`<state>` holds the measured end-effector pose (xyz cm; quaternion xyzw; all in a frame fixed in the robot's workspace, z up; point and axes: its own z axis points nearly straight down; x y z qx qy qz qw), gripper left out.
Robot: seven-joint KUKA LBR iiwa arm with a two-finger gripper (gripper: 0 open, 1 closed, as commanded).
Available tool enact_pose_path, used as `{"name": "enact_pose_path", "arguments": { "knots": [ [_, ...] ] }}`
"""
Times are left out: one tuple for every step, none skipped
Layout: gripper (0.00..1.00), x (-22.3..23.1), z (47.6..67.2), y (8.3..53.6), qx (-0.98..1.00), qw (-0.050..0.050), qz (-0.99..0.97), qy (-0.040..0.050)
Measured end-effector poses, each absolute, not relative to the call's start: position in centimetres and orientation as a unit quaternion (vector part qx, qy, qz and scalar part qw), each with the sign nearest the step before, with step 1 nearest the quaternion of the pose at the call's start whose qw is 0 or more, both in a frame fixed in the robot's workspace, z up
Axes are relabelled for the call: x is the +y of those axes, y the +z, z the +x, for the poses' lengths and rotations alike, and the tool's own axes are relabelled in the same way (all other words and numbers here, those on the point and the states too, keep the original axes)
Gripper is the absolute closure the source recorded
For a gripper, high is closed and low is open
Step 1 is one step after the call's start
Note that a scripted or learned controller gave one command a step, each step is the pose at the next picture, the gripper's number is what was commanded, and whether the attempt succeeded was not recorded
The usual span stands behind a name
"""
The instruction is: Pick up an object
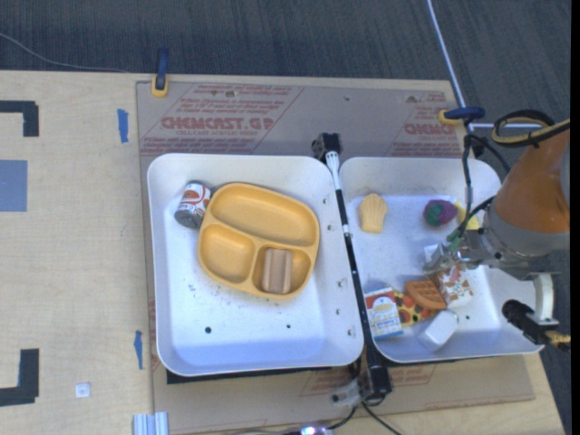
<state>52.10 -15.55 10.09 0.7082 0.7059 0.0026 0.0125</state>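
- Two white bins side by side: left bin (172, 333) has bare floor along its front edge, right bin (399, 175) is crowded toward the front.
- Gripper (450, 259) low over the printed packet (456, 286) (finger state: cannot tell), orange toy (424, 294) just beside.
- One yellow divided tray (258, 240), one can (191, 205), one purple ball (440, 212).
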Motion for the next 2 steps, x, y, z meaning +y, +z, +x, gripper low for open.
{"name": "enact_pose_path", "arguments": {
  "knots": [
    [1.0, -7.9, 48.4, 18.5, 0.708, 0.0, 0.707, 0.0004],
    [1.0, 0.9, 48.0, 19.6, 0.708, 0.001, 0.706, 0.0011]
  ]
}}
